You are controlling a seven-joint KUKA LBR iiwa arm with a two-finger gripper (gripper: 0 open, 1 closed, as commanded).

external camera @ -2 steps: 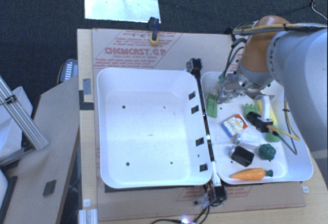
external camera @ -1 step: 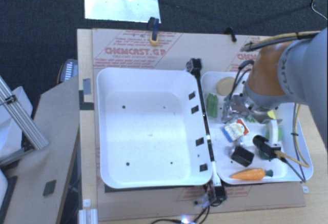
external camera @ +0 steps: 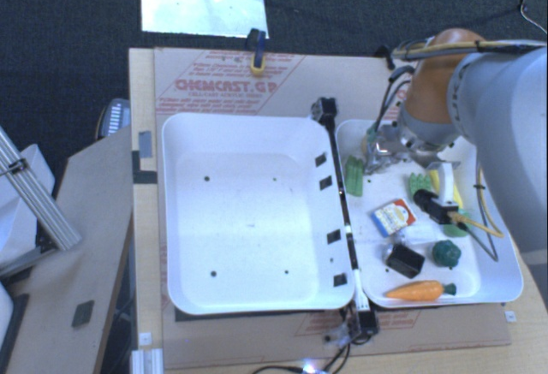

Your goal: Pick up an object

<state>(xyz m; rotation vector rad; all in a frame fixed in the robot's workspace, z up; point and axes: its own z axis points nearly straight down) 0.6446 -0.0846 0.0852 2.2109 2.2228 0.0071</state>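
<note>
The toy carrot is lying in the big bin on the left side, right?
Not quite. The camera view shows the carrot lying in the right bin, near its front edge, beside a small black block. It is not in the left bin.

grey arm (external camera: 501, 115) in from right, wrist bent down, gripper (external camera: 375, 160) low

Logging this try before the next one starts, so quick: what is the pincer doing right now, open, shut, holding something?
Pincer: low in the right bin, by the green piece; its state cannot be told.
</note>
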